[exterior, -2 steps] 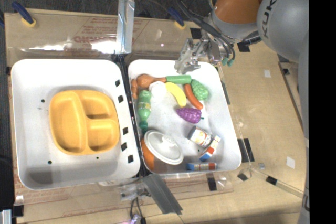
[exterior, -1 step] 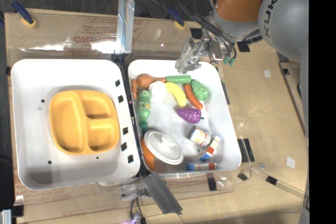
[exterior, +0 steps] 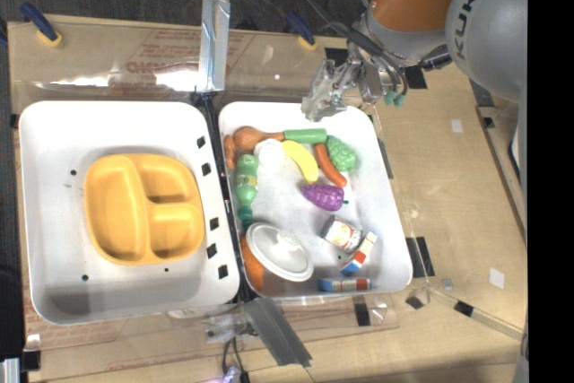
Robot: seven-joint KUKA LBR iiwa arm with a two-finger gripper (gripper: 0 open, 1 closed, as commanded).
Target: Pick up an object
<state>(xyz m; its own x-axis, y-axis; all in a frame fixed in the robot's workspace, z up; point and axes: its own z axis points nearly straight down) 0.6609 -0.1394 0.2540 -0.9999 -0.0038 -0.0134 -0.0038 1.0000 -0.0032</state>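
End effector (exterior: 321, 103) above right bin (exterior: 387, 184) (far rim)

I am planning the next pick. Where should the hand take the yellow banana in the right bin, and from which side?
Probably from straight above, at the middle of the banana. It lies flat and slanted on top of the pile, so the fingers should close across its narrow width. The red carrot lies close beside it, so room there is tight.

Two shallow white plastic bins (exterior: 54, 139) sit side by side, the left holding one yellow divided plastic tray (exterior: 143, 208), the right holding one yellow toy banana (exterior: 303, 161) and one purple toy eggplant (exterior: 323, 195).
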